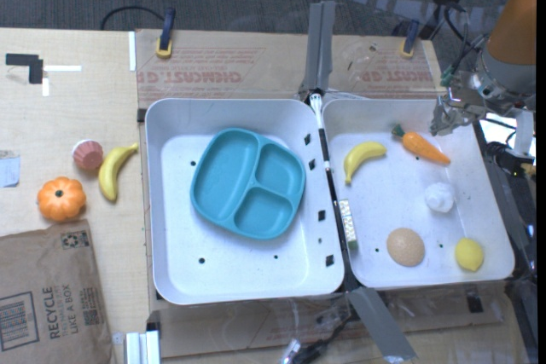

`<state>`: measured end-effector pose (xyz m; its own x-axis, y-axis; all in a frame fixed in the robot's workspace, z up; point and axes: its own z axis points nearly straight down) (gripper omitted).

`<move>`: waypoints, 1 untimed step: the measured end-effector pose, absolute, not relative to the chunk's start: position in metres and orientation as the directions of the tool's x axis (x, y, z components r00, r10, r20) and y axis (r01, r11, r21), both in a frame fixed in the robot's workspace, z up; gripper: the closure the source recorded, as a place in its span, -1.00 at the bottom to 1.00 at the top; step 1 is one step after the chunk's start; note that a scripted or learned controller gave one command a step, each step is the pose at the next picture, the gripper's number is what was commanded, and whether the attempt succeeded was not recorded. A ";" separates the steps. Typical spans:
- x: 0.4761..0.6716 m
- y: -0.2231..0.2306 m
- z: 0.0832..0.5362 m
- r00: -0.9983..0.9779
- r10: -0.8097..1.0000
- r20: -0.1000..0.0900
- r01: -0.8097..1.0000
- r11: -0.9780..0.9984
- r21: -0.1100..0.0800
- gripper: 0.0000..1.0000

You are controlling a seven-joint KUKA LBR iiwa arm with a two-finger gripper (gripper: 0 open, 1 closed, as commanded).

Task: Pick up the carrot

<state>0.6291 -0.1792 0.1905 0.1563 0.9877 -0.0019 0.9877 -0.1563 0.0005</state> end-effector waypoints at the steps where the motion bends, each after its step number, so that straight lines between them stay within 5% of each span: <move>1: 0.625 -0.119 0.151 0.456 0.890 -0.003 0.890 -0.456 -0.004 1.00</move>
